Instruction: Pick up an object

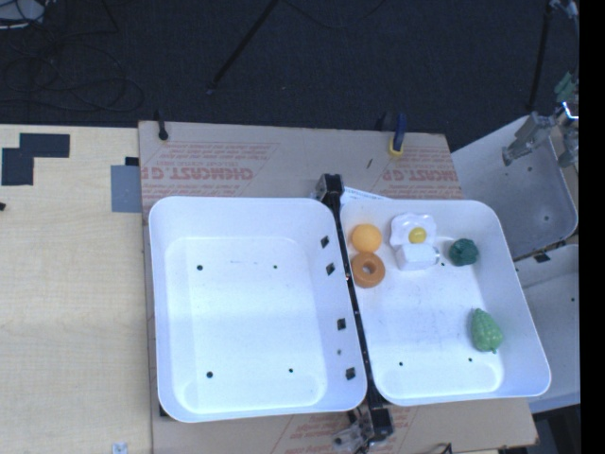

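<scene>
bench bins [161,225] flat; arm [548,140] at right edge.

A small part of the arm [565,130] shows at the upper right edge of the camera view, grey and cut by the frame. From it, a narrow grey piece that seems to be the gripper [526,146] points down and left. It is small and blurred.
</scene>
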